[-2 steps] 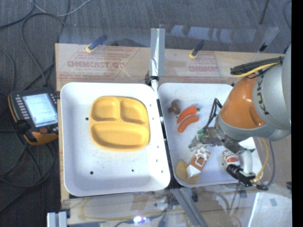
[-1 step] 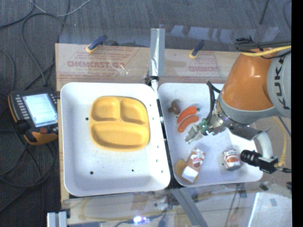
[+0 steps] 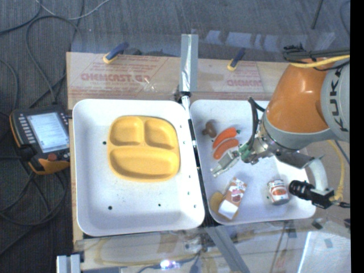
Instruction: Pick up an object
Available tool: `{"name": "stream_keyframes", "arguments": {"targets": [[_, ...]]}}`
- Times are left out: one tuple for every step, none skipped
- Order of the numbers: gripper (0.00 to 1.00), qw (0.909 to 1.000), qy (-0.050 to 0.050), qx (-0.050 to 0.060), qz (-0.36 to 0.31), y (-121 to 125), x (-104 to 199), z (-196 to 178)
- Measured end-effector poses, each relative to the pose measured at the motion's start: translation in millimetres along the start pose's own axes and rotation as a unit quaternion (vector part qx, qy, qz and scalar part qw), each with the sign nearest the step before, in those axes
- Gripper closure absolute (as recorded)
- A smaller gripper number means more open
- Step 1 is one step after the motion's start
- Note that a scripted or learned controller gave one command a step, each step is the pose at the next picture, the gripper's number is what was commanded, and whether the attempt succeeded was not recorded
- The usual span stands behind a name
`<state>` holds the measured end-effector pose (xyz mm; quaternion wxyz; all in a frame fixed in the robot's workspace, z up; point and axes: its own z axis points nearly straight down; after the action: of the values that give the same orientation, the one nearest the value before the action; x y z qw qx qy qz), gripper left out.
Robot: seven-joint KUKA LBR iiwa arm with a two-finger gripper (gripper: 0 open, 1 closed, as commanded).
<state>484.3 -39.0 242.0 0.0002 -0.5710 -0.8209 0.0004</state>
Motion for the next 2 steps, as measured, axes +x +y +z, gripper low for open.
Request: {"name": "stream_keyframes", "arguments": {"targets": [[0.0, 0.9971, 0.001, 0.001, 0.077, -26, -65, 125], [0.0, 0.9994, -0.003, -0.005, 0.033, -20, -62, 151]]}}
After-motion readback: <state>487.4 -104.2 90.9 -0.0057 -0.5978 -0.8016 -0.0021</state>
